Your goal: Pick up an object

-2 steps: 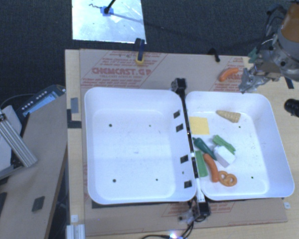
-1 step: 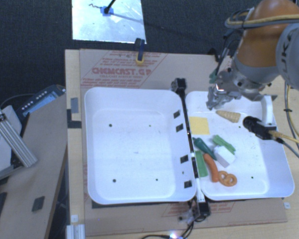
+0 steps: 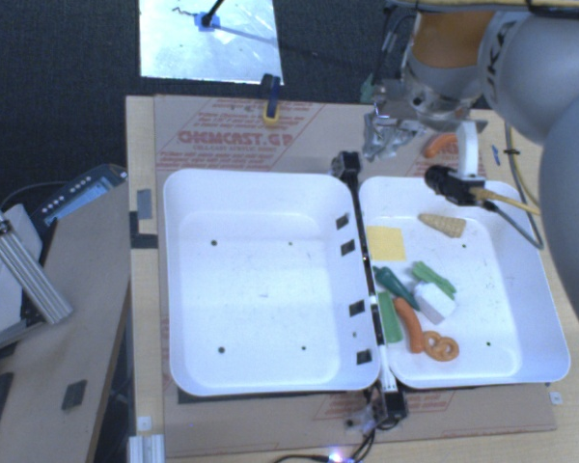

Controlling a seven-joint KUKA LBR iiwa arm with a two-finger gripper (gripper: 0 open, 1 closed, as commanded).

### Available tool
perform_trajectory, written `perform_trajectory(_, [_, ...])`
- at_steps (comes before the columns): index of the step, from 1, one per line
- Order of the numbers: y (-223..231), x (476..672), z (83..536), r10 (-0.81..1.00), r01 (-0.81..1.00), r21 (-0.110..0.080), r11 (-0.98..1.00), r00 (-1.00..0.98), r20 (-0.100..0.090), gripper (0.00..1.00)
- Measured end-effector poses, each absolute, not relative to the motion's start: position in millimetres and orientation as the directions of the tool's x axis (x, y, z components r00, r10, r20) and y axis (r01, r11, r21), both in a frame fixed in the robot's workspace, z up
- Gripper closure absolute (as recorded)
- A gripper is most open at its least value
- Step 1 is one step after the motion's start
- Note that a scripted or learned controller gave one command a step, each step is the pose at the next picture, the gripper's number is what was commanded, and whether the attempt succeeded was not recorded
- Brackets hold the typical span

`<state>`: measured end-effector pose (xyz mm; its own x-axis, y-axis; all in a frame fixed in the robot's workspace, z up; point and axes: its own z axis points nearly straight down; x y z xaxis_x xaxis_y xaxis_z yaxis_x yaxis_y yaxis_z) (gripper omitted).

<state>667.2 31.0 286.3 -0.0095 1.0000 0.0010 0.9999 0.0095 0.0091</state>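
Pincer (image 3: 384, 141) hangs above the right bin's (image 3: 521, 355) far rim, whether open or closed I cannot tell; yellow square (image 3: 386, 243) lies below it, toward the bin's near-left, flat inside.

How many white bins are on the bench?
2. The left bin sits beside the right bin, which holds the toys; they touch along the middle, with black clips at the join.
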Motion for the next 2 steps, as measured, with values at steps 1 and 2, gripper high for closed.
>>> perform_trajectory(1, [71.0,667.9,217.3,1.000,1.000,-0.003,0.008,-0.008,0.001,1.00])
perform_trajectory(2, [141.1,669.1,276.6,1.000,1.000,0.007,0.009,-0.009,0.002,1.00])
